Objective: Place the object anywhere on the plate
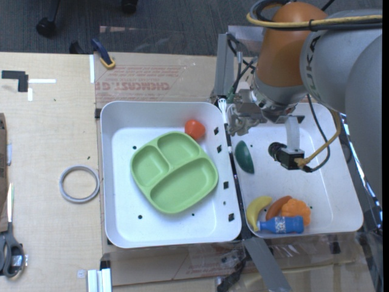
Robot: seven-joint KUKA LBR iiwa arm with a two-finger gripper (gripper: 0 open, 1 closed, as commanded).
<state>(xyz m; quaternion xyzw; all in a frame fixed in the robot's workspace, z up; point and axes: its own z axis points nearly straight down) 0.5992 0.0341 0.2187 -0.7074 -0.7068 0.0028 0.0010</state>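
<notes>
A light green divided plate lies in the left white bin. A small orange-red ball rests in that bin, just off the plate's far right rim. A dark green oval object sits at the left side of the right bin, close to the wall between the bins. My gripper hangs over that wall, directly above the dark green object's far end. I cannot make out whether it touches the object.
At the right bin's near edge lie a yellow banana, an orange item and a blue bottle. A tape ring and scissors lie on the bench to the left. The arm's cables loop over the right bin.
</notes>
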